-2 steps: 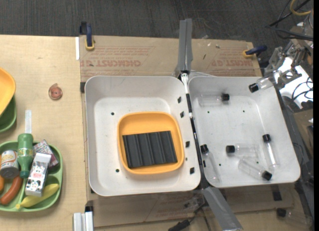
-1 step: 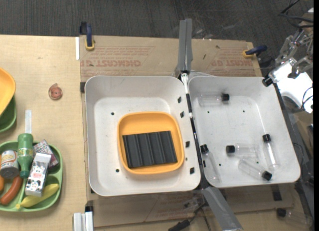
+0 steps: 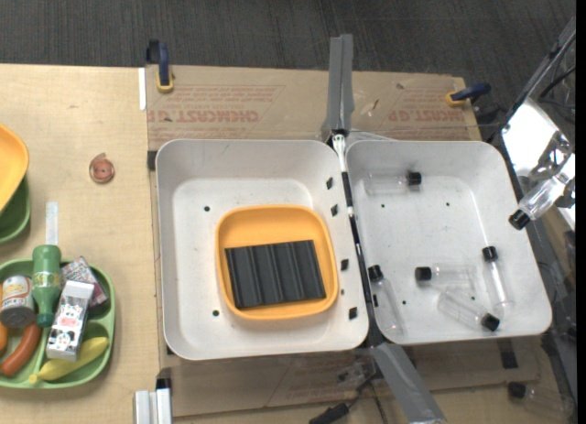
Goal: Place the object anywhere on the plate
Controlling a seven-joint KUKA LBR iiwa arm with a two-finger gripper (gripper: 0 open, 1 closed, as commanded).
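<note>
White bins: two (image 3: 174, 230) (image 3: 513, 184);
Orange plate: one (image 3: 275, 221);
Black ribbed block: one (image 3: 275, 274);
Clear vials: four plain to see (image 3: 403, 178) (image 3: 495, 277) (image 3: 441, 274) (image 3: 465, 309)

Off to the left, the wooden bench (image 3: 73, 111) carries a green tray (image 3: 108, 323) of toy food with a green bottle (image 3: 46, 280) and small carton (image 3: 66, 321), an orange bowl (image 3: 11, 170) and a pink disc (image 3: 102, 169).

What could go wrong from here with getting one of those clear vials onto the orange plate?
The black ribbed block covers most of the orange plate, leaving only a bare margin; a round vial could roll off.
The clear vials at the right bin's front lie close together, so a grab may knock neighbours.
One vial over that bin's outer rim might fall outside.
</note>
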